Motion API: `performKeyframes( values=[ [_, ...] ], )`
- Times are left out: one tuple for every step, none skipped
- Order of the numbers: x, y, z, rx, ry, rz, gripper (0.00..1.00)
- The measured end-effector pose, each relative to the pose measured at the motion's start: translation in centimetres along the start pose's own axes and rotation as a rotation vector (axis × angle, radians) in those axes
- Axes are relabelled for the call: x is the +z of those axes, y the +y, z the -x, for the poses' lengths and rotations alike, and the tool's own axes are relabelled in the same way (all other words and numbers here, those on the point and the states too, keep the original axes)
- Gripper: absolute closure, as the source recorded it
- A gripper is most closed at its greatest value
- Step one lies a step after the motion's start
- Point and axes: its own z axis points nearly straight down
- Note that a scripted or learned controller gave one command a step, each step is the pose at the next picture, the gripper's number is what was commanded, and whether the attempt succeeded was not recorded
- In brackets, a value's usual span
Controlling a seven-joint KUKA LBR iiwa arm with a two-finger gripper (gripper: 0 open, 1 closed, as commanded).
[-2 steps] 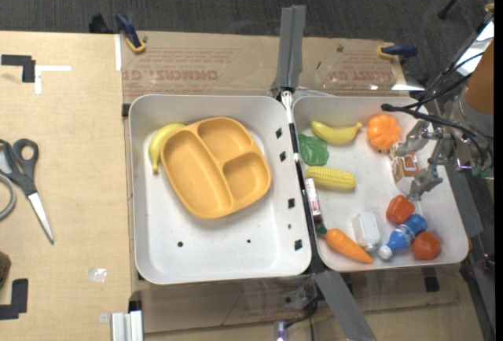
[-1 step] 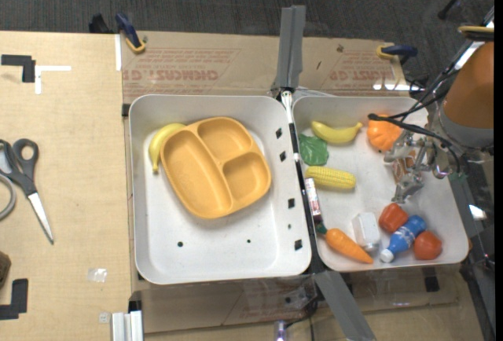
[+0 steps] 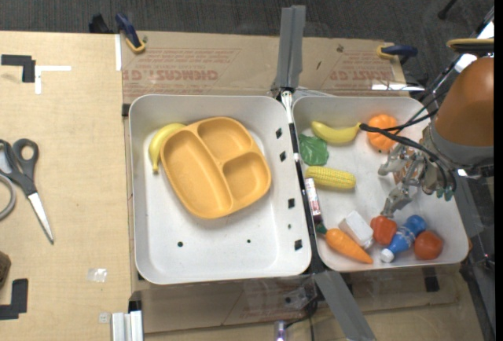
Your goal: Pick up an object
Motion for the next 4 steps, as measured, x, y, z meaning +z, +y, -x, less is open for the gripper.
performKeyframes(
  values=[
    [-0.1, 5.9, 8.4, 0.213, -0.003, -0.001, 0.0],
    [0.1, 9.8, 7.8, 0.343, 0.004, -0.002, 0.0],
    [-0.1, 4.1, 9.0, 0.426, -0.003, -0.001, 0.0],
    [0.0, 0.7, 4.6, 0.518, 0.0, -0.001, 0.0]
  ],
)
